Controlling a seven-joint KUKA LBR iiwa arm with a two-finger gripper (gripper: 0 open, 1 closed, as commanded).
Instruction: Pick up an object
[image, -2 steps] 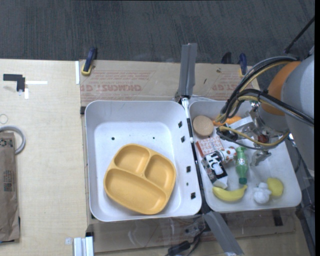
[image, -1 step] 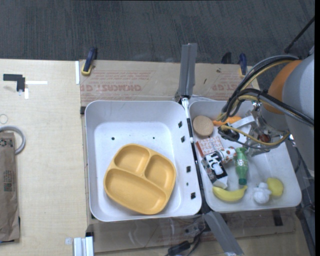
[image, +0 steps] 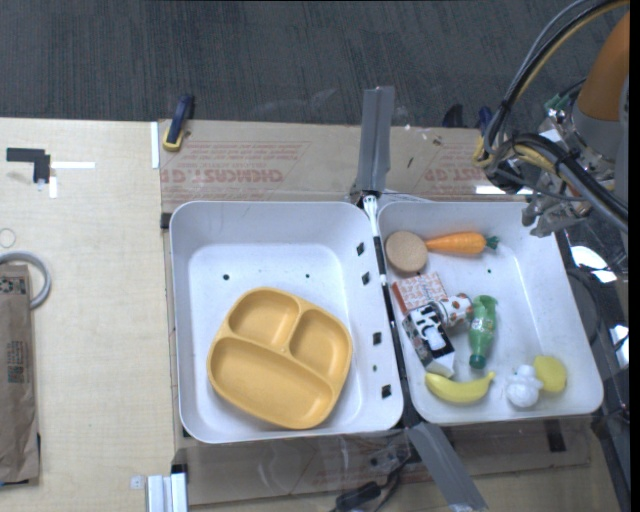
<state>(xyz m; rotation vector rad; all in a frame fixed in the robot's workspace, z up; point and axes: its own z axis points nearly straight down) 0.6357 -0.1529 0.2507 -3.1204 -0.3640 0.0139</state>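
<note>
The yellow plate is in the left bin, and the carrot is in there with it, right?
Not quite. The yellow plate is in the left bin, but the carrot lies in the right bin, beside a round tan cookie. The camera view shows it.

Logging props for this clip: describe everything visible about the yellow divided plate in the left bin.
The yellow divided plate is a rounded-square tray, seemingly matte plastic, with three compartments: two smaller ones on its far side and one long one along its near side, separated by raised ridges. All three look empty. It lies flat and right side up on the floor of the left bin, turned at an angle to the walls and set toward the near edge. Nothing rests on it and no other object touches it.
</note>
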